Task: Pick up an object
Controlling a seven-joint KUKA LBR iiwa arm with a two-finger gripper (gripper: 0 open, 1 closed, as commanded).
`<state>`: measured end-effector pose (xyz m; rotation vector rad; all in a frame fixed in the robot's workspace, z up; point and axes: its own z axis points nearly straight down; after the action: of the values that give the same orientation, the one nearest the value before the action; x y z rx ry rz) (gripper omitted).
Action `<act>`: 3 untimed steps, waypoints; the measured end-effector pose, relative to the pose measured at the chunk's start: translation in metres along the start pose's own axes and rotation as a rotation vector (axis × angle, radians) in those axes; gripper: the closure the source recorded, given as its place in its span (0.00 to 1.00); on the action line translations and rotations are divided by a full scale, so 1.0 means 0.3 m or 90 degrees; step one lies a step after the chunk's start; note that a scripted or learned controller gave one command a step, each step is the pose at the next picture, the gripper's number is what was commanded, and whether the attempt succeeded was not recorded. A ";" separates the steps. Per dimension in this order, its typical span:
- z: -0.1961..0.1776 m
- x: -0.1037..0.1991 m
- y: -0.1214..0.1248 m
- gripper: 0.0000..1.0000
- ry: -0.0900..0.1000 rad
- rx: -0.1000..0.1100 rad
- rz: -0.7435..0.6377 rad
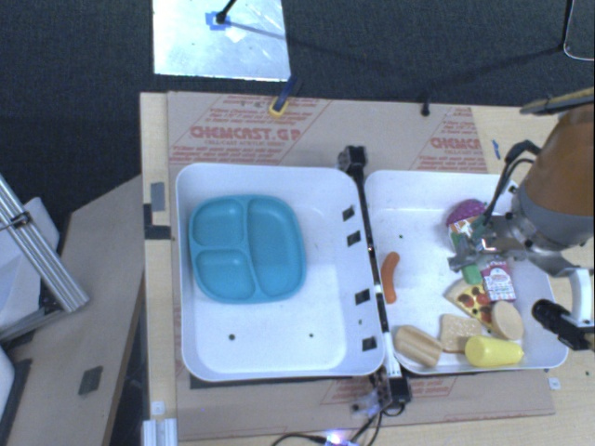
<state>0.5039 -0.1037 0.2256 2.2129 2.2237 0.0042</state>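
The right bin [418,203] holds several toy foods. An orange sausage [390,277] lies near its left wall. A purple piece [464,213] sits at the back. A green piece [472,273], a red and white packet [500,283] and a pizza slice [468,297] lie mid-right. A bun [417,346], a bread slice [455,331], a round tan piece [508,321] and a yellow piece [493,350] line the front. My gripper [469,246] is low in this bin, just in front of the purple piece and above the green one. A small coloured item sits right at it.
The left bin [325,333] bears a blue divided plate [247,249]. A black divider [367,258] with clips runs between the bins. The grey and orange arm [558,179] covers the right bin's far right side. A black part [561,324] sticks over its right front edge.
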 end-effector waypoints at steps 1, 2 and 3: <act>0.029 0.138 0.125 1.00 0.002 0.001 -0.003; 0.003 0.261 0.299 1.00 0.002 -0.001 -0.003; 0.036 0.267 0.290 1.00 0.001 0.003 0.000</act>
<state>0.5906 -0.0233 0.2151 2.2154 2.2273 -0.0001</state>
